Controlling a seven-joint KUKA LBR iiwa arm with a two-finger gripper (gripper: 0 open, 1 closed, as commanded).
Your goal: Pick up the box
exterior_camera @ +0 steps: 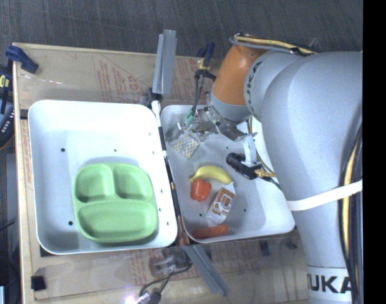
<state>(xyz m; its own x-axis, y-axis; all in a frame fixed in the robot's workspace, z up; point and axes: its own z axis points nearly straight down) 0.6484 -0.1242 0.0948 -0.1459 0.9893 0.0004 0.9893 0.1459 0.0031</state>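
Your box (221, 206) lies in the right bin (275, 215), toward its near edge, long axis tilted slightly off that edge's perpendicular. The pincer (196, 126) sits at the bin's far left corner, well apart from it. A banana (212, 173) and a red piece (200, 190) lie between. You cannot tell its opening.

Green divided tray (116, 206), yellow banana (212, 173), red-orange pepper (200, 190), white-and-orange box (221, 206), checked packet (185, 147), white bins (44, 116), grey arm (307, 138) with orange band (231, 75)
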